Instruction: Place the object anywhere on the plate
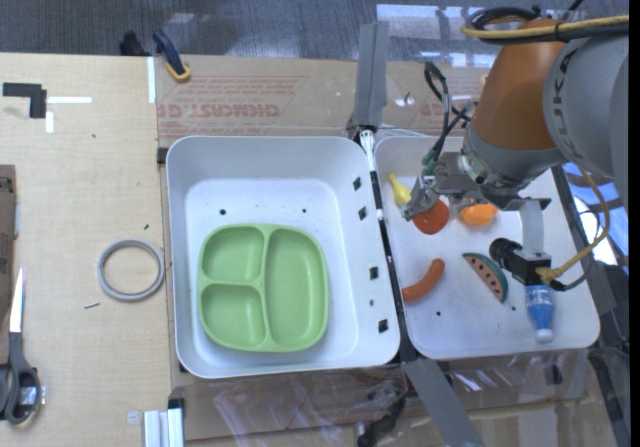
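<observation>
My arm (560,85) comes in from the right, grey with its orange band, over the far part of the right bin (570,330). The left bin (190,235) bears a pale green plate (264,287) with three compartments, set toward its near side. My gripper (424,203) hangs low at the right bin's far left, and a round red-orange object (431,220), like a small tomato, sits between my fingers, which close against it. Just left of it lies a yellow piece (399,190). An orange fruit (479,215), a watermelon slice (485,273), a sausage (423,280) and a small bottle (539,313) lie in the same bin.
</observation>
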You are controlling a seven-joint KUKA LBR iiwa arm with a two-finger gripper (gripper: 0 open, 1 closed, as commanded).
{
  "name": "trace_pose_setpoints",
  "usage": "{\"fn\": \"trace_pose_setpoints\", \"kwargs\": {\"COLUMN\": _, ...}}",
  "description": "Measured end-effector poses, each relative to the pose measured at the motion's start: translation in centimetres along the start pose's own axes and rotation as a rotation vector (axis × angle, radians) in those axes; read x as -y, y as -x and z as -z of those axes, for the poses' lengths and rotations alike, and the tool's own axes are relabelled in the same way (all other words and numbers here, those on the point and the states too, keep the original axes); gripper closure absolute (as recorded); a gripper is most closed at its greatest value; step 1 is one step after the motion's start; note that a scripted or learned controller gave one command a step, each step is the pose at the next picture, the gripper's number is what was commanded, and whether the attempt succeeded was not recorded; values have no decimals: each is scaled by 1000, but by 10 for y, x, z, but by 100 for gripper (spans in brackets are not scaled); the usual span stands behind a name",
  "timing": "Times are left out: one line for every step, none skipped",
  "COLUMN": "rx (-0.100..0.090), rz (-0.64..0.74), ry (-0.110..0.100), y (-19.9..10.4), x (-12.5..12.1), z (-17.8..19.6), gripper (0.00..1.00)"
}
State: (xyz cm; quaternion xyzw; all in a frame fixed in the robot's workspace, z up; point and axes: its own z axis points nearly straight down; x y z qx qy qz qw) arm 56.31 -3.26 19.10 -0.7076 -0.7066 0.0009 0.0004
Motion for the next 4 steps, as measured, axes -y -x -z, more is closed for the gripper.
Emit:
{"fn": "trace_pose_setpoints", "kwargs": {"rx": 0, "rz": 1, "ry": -2, "y": -54, "x": 63, "z": -1, "gripper": 100}}
{"fn": "trace_pose_setpoints", "kwargs": {"rx": 1, "rz": 2, "ry": -1, "y": -134, "x": 85, "z": 84, "gripper": 100}}
{"fn": "trace_pose_setpoints", "kwargs": {"rx": 3, "rz": 0, "ry": -4, "y": -194, "x": 87, "z": 3, "gripper": 100}}
{"fn": "trace_pose_setpoints", "kwargs": {"rx": 3, "rz": -2, "ry": -4, "y": -194, "x": 87, "z": 3, "gripper": 0}}
